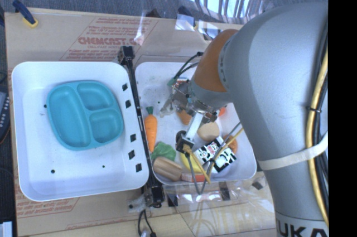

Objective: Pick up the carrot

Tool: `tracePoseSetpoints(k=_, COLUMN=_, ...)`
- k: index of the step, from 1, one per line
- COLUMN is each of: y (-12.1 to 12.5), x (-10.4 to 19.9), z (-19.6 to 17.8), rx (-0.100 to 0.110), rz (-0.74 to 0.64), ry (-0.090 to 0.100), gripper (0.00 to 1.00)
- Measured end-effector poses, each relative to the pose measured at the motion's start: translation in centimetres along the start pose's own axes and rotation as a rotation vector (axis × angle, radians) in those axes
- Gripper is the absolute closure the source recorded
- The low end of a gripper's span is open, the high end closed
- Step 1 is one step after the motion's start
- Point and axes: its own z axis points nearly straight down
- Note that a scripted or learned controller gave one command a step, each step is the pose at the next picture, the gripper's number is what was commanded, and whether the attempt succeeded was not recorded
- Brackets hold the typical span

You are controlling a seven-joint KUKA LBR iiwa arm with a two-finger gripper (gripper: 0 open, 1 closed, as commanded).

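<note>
The carrot (pixel 150 129) is orange with a small green top. It lies along the left wall of the right bin (pixel 146 77), pointing toward the front. My gripper (pixel 169 106) hangs over the middle of that bin, just right of the carrot's top end and a little above it. Nothing shows in its grasp. The grey arm and its orange band cover the right part of the bin.
A green leafy toy (pixel 162 150), a tan wooden piece (pixel 167 168), a beige round item (pixel 208 131), a black-and-white patterned item (pixel 218 156) and an orange piece (pixel 184 117) crowd the right bin. A teal divided plate (pixel 85 114) lies in the left bin (pixel 28 174).
</note>
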Motion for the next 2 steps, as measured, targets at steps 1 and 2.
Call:
tracePoseSetpoints(k=1, y=-0.1, x=0.1, z=-0.9, rx=0.008, rz=-0.006, ry=0.001, gripper=1.00)
tracePoseSetpoints(k=2, y=-9.4, x=6.7, z=-9.1, rx=-0.007, rz=0.141, ry=0.001, gripper=1.00)
